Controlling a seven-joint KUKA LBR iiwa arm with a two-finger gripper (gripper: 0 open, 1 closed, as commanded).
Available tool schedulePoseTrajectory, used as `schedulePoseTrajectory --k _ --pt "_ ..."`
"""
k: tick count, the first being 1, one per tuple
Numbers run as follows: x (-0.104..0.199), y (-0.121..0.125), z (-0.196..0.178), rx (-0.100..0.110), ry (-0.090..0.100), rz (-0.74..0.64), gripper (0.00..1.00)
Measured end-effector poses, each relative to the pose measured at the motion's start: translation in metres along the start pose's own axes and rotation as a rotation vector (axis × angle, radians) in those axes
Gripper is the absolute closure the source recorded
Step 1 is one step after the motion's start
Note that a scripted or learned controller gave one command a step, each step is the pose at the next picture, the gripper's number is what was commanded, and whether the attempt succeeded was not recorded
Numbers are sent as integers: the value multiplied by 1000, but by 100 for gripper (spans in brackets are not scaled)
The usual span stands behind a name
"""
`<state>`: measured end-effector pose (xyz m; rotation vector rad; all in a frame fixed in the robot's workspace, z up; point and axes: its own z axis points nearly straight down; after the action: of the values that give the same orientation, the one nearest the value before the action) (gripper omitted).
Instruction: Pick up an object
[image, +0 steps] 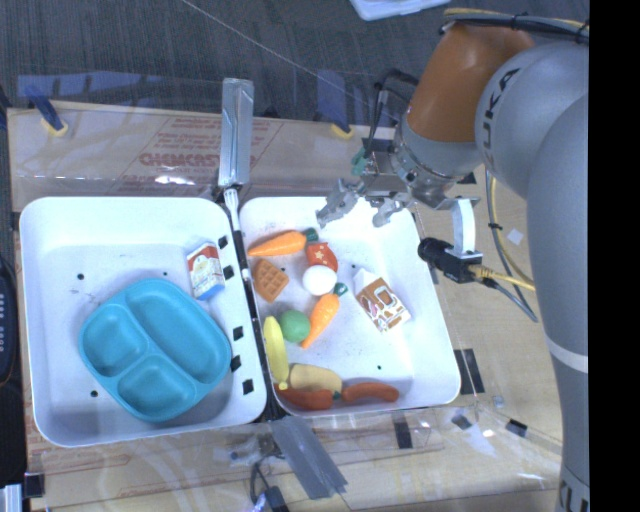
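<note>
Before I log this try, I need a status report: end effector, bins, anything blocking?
End effector open, nothing between fingers, above right bin's far edge. Toy food loose in right bin, carrot nearest. Blue tray in left bin. Nothing blocking.

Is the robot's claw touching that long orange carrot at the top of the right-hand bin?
Apart. In the camera view the gripper hangs over the bin's far edge, and bare white floor separates its fingertips from the carrot.
</note>
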<state>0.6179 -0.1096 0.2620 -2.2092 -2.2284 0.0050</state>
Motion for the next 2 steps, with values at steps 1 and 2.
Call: schedulePoseTrajectory --k 1,2 --pt "17 0 122 8 2 -215 0" --pt "-34 -60 171 -1 -1 -115 0"
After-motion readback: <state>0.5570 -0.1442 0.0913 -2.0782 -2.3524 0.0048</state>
